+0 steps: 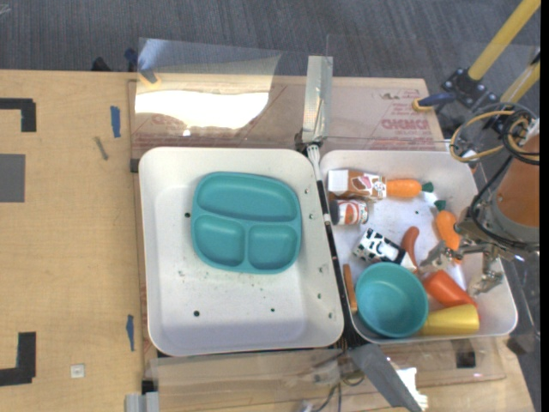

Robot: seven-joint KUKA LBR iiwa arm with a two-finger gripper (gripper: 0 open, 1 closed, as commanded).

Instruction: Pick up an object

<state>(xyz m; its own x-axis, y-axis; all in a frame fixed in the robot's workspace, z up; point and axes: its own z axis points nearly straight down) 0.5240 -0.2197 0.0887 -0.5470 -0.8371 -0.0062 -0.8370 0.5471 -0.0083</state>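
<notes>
The right bin (506, 316) holds several toys. A teal bowl (390, 299) sits at its front, with a yellow cup (455, 318) lying beside it. An orange cone-shaped piece (446, 288) lies just behind the cup. A red sausage (412, 243), a black-and-white cow-patterned block (377, 247), a small brown bottle (350, 213), a white and red carton (364, 183) and an orange carrot (403, 187) lie further back. My gripper (466, 267) hangs low over the bin's right side, just above the orange cone. Its fingers stand apart, open, with nothing between them.
The left bin (163, 256) bears a teal divided plate (246, 221). Another orange piece (446, 226) lies by the gripper's wrist. Cables (489, 131) and a yellow pole (506, 28) stand behind the right bin. A clear plastic sheet (206, 93) lies behind the left bin.
</notes>
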